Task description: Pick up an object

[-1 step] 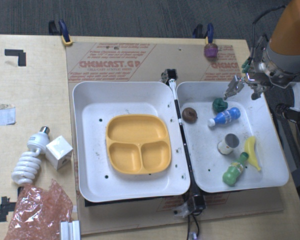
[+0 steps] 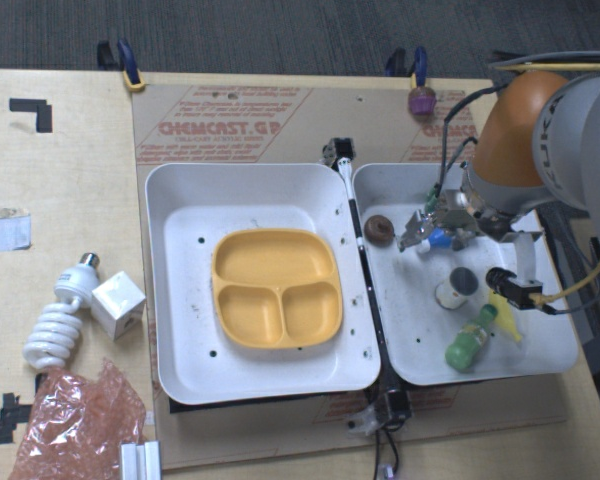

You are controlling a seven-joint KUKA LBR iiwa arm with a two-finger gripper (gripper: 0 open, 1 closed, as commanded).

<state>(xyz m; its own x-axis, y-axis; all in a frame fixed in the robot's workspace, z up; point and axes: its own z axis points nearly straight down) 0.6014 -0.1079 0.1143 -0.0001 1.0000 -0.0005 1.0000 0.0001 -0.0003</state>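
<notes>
The right bin (image 2: 540, 353) holds several small objects. A brown round piece (image 2: 379, 229) lies near its left wall. A blue object (image 2: 439, 237) sits right against my gripper (image 2: 420, 232), which is low over the bin's upper middle. Whether the blue object is held cannot be told from this view. A short white cylinder with a dark top (image 2: 458, 286) stands just below the gripper. Near the front edge lies a green bottle (image 2: 469, 344), with a yellow piece (image 2: 504, 319) beside it.
The left bin (image 2: 180, 348) carries a yellow divided plate (image 2: 277, 287). On the bench to the left lie a spiral light bulb (image 2: 60, 313), a white cube (image 2: 118, 303) and a crumpled plastic bag (image 2: 75, 428). The arm's cable loops over the right bin's right side.
</notes>
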